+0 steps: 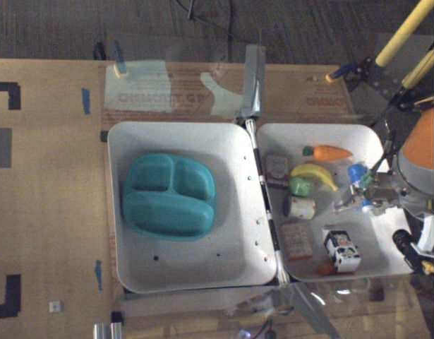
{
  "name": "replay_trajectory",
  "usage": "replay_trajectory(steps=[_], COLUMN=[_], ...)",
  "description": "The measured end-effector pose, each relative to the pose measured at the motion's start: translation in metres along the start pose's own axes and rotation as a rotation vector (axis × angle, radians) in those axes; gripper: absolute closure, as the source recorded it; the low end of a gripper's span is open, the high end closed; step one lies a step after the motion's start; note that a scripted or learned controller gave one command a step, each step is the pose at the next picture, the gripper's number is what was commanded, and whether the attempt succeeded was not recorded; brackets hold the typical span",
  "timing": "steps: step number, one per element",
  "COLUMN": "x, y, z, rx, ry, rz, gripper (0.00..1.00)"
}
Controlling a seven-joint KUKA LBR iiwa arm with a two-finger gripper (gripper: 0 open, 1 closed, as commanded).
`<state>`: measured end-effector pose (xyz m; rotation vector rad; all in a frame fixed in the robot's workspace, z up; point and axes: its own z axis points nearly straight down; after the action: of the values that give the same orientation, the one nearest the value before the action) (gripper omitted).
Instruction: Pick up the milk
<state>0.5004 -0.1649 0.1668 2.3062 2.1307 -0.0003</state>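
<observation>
The milk [341, 250] is a small white carton with black cow patches, lying near the front of the right bin [386, 256]. My gripper [353, 202] hangs over the right bin's middle right, a short way behind the carton and apart from it. The grey arm with its orange band [423, 150] reaches in from the right edge. Nothing shows in the gripper.
Around the milk lie a reddish box [296, 240] and a small red piece [326, 268]. Further back are a white cup [300, 207], a green item [299, 186], a banana [314, 174], a carrot [328, 152], a blue item [356, 171] and a brown packet [276, 169]. The left bin [132, 260] holds a teal divided plate [169, 195].
</observation>
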Motion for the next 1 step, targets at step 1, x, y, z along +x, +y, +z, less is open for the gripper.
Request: replay_trajectory(steps=[1], x=[-0.0160], y=[-0.0173], z=[0.0789], rx=[-0.007], ry=[0.000], rz=[-0.329], gripper=[0.00])
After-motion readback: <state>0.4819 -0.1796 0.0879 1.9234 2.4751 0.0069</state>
